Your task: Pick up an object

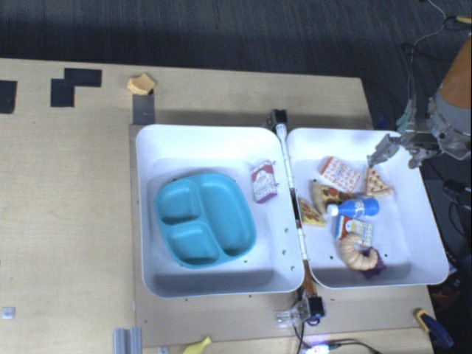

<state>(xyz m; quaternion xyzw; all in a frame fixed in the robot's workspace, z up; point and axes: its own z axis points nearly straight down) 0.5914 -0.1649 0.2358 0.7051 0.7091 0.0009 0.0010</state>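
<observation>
While my arm (456, 98) reaches in from the right, I judge the step to be the approach: nothing is lifted yet. Table (66, 220): bears two white bins. Left bin (214, 142): blue tray (204, 218), small red packet (263, 181). Right bin (424, 220): a cluster of toy foods, among them a cracker box (341, 174), a pizza slice (377, 183), a blue-capped bottle (355, 209) and a doughnut (359, 254). Jaws (402, 147): poised above the bin's far right corner, just beside the pizza slice, holding nothing; whether parted or closed, I cannot tell. Next, I should descend squarely over one piece.
</observation>
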